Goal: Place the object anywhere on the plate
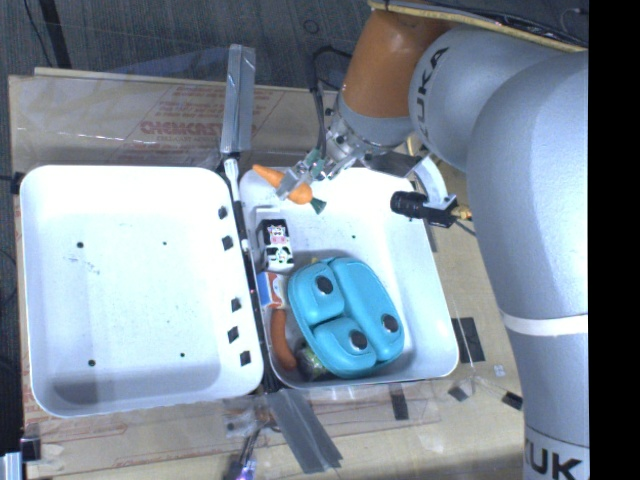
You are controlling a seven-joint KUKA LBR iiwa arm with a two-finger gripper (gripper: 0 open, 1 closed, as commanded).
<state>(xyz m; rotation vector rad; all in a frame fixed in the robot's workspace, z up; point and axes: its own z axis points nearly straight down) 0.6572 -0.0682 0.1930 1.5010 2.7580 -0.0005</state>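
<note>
Here, note the carrot (280, 183): it lies at the right bin's (425, 268) far-left corner, with the gripper (305, 175) directly over it; whether its fingers are apart or clamped, you cannot tell. The blue plate (345, 316) sits upturned near the front, well apart.

I am working in a robotics lab: the grey KUKA arm (500, 118) reaches over a taped wooden bench (130, 108) bearing two white bins (120, 268), with cables (40, 8) trailing across dark carpet (150, 8) behind.
</note>
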